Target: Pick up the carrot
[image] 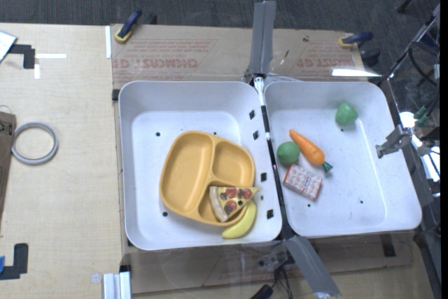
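Orange and untouched, the carrot (308, 148) lies in the right bin (364, 217) between a green ball (288, 153) and a small printed packet (303, 182), so the pickup looks not yet begun, and whether the claw is released or clenched I cannot tell.

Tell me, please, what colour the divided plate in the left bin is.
The divided plate is yellow, seen in the camera view.

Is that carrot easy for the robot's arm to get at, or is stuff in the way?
Probably yes: the carrot lies uncovered in the right bin, though a green ball crowds one end.
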`<control>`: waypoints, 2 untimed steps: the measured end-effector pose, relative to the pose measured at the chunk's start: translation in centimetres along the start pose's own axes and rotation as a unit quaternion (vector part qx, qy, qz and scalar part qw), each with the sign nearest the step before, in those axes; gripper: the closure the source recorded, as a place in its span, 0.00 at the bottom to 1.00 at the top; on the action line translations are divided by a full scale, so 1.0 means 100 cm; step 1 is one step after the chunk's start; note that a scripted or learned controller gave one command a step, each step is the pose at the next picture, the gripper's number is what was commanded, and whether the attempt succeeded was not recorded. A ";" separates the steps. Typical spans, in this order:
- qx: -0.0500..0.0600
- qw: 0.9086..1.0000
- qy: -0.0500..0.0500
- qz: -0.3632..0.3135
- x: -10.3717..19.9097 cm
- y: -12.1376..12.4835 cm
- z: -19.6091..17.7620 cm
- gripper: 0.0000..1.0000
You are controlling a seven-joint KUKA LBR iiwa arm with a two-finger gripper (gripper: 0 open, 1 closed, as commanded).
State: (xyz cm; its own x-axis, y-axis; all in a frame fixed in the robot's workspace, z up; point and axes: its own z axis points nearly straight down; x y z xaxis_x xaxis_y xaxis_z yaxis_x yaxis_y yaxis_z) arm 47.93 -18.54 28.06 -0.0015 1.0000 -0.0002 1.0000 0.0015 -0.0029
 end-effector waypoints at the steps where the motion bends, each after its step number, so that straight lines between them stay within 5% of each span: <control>1: 0.000 0.999 0.000 -0.035 0.034 0.063 0.108 0.00; 2: -0.002 0.991 0.000 -0.134 0.074 0.075 0.188 0.00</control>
State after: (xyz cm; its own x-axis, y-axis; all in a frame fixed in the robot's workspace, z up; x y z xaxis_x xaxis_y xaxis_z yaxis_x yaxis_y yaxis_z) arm 55.35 -11.14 9.21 -0.2669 0.9637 -0.0005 0.9637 0.2669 0.0003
